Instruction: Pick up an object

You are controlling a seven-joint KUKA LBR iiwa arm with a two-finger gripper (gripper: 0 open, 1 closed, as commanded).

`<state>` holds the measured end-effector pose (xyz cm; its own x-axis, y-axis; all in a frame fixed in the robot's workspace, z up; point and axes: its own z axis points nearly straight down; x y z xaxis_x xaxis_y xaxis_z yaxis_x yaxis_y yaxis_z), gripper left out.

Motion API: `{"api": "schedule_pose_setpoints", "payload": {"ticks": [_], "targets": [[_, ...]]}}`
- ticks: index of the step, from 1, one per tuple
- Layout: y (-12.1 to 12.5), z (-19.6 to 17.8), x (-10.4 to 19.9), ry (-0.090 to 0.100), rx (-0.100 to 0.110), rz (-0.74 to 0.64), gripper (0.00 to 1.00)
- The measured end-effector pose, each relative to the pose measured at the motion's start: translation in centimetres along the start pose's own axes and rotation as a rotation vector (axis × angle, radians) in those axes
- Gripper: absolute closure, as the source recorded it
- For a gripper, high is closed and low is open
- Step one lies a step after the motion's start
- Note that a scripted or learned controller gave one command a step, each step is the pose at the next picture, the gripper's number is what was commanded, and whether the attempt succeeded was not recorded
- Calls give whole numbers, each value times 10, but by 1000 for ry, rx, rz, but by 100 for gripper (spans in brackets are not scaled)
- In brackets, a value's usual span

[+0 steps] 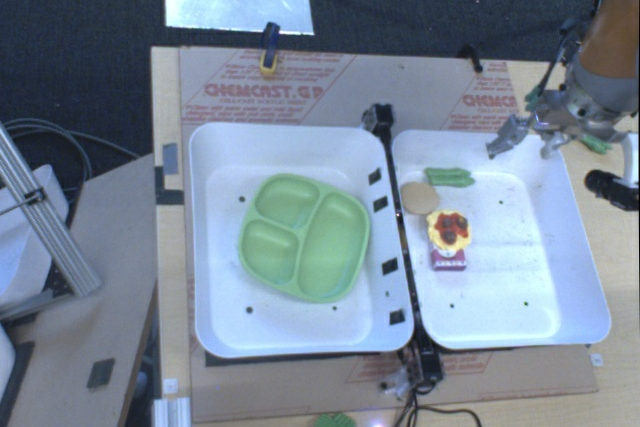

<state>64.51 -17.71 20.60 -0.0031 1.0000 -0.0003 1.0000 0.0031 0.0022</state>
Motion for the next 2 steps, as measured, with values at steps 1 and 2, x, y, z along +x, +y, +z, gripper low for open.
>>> {"api": "schedule_pose_setpoints", "payload": {"ticks": [1,2], "targets": [[-29,128,48,3,7,-5,0],[-86,122,64,2,6,3,0]]}}
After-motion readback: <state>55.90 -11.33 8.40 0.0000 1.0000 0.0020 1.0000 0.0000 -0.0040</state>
